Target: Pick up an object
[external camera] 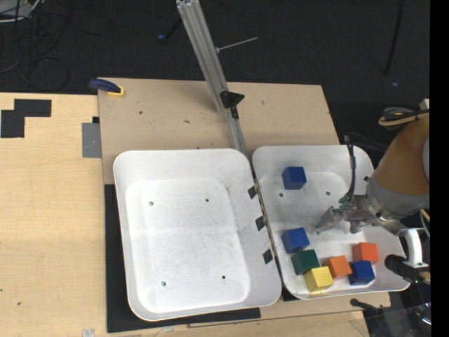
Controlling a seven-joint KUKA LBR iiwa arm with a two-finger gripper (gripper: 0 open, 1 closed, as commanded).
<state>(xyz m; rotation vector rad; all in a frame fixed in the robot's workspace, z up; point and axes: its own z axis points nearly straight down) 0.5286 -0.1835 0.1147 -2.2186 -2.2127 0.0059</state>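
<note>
Several coloured cubes lie in the right bin (309, 161). One blue cube (294, 177) sits alone toward the back. Another blue cube (295, 239) lies near the divider, with a green cube (304, 261) and a yellow cube (318, 278) in front of it. An orange cube (339, 265), a third blue cube (362, 272) and a red-orange cube (365, 251) cluster at the front right. My gripper (328, 221) reaches in from the right, low over the bin floor between the two left blue cubes, with nothing visible between its fingers.
The left bin (140, 170) lies beside the right one, joined by black clips (259, 223). A slanted aluminium rail (207, 55) rises behind the bins. The arm's grey and orange body (403, 177) overhangs the right bin's right rim.
</note>
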